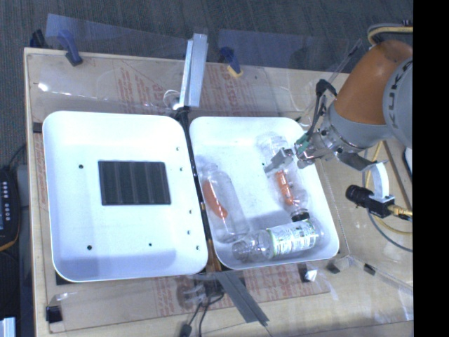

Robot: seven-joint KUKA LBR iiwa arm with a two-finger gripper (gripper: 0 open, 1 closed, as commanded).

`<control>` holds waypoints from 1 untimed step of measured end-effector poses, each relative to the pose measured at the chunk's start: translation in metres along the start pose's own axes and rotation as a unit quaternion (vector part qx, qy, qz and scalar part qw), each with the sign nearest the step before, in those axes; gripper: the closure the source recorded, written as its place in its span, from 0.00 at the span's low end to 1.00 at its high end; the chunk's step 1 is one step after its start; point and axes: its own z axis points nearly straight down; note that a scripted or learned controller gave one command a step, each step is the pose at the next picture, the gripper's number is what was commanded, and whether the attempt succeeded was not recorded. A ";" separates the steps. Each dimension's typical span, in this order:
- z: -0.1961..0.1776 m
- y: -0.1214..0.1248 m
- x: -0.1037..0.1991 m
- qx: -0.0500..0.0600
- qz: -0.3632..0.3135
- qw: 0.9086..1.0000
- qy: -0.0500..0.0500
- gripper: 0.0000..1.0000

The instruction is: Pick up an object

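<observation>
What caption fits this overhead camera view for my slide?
Robot hand poised over the right bin of clear plastic bottles; the left bin holds a dark panel.

White bins: two, left bin (pixel 70 139) and right bin (pixel 231 135), side by side. Clear plastic bottles: three, all in right bin; two with orange inside, left one (pixel 219 201) and right one (pixel 284 181); one with label and dark cap (pixel 280 241) along near wall. Dark ribbed panel (pixel 134 182): one, in left bin. Blue clamps: two, left (pixel 69 48), right (pixel 229 59). Arm: one. Gripper (pixel 286 156): one.
</observation>
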 end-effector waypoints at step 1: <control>0.039 0.019 -0.001 0.001 -0.031 1.000 0.001 0.00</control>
